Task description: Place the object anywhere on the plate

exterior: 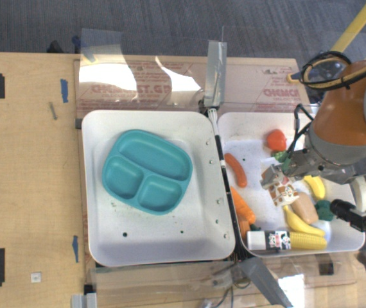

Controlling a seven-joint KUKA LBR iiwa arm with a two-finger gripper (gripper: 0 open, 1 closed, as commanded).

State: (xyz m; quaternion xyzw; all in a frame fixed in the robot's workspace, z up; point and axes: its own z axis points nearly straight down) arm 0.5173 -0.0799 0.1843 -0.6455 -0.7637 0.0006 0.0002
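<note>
A teal plate [146, 147] with three compartments lies in the left bin [99, 236], with nothing on it. My gripper [275, 177] hangs low over the right bin [253, 130], among a heap of toy foods. Just below it lies a small patterned piece [284, 191], touching or nearly touching it. Whether anything is held cannot be made out. An orange-red tomato [275, 138] sits just behind the gripper. A red sausage [235, 169] lies to its left.
The right bin also holds a carrot [242, 208], a white bottle [265, 239], a corn cob [307, 240], a banana [296, 219], a beige piece [302, 204], a yellow piece [314, 186] and a green piece [325, 209]. A raised divider [221, 172] separates the bins.
</note>
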